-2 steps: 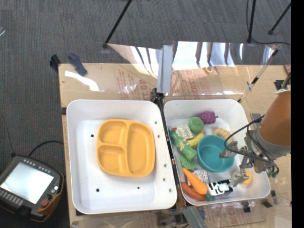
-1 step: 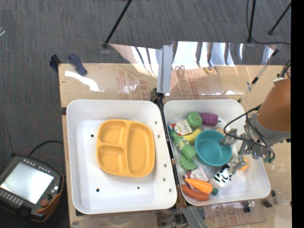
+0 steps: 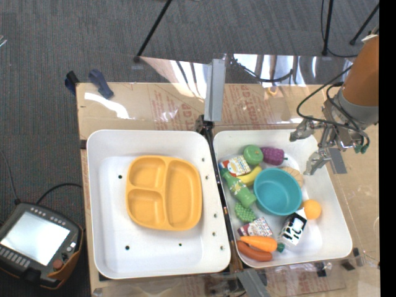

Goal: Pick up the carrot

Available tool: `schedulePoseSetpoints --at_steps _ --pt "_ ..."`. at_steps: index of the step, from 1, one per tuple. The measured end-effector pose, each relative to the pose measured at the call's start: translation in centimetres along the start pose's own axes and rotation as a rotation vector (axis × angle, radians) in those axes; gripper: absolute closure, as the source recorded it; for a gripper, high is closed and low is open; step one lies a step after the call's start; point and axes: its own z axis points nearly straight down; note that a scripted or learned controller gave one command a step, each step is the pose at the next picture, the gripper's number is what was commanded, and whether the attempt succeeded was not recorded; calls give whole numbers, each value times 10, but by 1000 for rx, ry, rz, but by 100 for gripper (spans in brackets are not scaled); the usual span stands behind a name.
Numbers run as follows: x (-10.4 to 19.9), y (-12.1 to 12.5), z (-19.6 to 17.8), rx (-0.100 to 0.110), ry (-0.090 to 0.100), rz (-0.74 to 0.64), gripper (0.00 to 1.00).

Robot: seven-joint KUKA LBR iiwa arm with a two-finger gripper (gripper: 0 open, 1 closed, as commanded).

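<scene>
The carrot (image 3: pixel 260 244) is orange with a green stub at its right end. It lies flat near the front edge of the right bin (image 3: pixel 337 240), just above a reddish-orange sausage-shaped toy (image 3: pixel 253 254). My gripper (image 3: pixel 310 147) hangs over the far right corner of that bin, well behind the carrot and to its right. Its fingers are spread open with nothing between them. The teal bowl (image 3: pixel 277 190) and a black-and-white carton (image 3: pixel 294 228) lie between the gripper and the carrot.
The right bin also holds an orange ball (image 3: pixel 312 210), a green bottle (image 3: pixel 239 189), a banana (image 3: pixel 250 176), purple grapes (image 3: pixel 272 155) and small packets (image 3: pixel 255 228). A yellow divided plate (image 3: pixel 164 192) sits in the left bin (image 3: pixel 102 228).
</scene>
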Motion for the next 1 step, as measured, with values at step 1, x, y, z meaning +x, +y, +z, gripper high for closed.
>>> schedulePoseSetpoints --at_steps 1 --pt "58 5 56 -7 17 -43 0"
